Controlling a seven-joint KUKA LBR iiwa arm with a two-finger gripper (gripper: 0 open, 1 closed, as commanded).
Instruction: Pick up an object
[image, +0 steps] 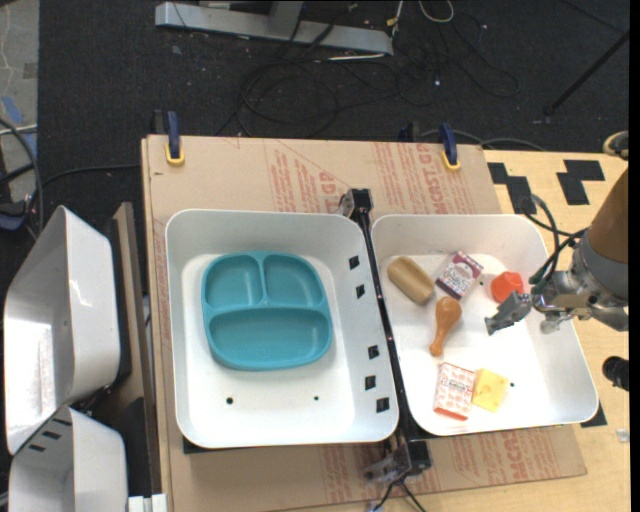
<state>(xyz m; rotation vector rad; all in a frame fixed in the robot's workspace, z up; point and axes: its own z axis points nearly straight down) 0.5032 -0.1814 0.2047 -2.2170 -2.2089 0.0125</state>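
While the gripper hangs with fingers apart, holding nothing, an orange piece sits just beside it.

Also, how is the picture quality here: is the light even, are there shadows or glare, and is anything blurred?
Camera view: the light is soft and even; the white bins look bright but keep their edges, with no hard glare. The teal plate casts almost no shadow. The small items, such as the drumstick, are slightly soft. The pincer is dark and a little blurred.
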